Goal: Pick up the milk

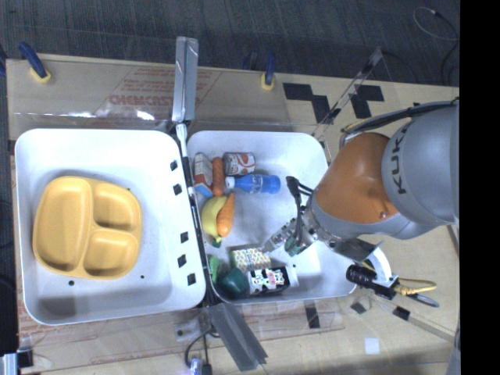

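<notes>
Milk is my target, and I take it to be the small patterned carton (268, 278) lying near the front wall of the right bin (312, 143), though the label is too small to read with certainty. It sits just beside a second carton (250, 256) and a green item (232, 281), which leaves little room on its left. My gripper (291, 239) hangs low over the bin floor, just right of those 2 cartons, holding nothing I can see; whether it is spread or closed I cannot tell. From here I judge a good grasp needs a descent centred on the carton, across its narrow sides, clear of both neighbours. The yellow tray (86, 225) in the left bin (31, 209) is well apart.
</notes>
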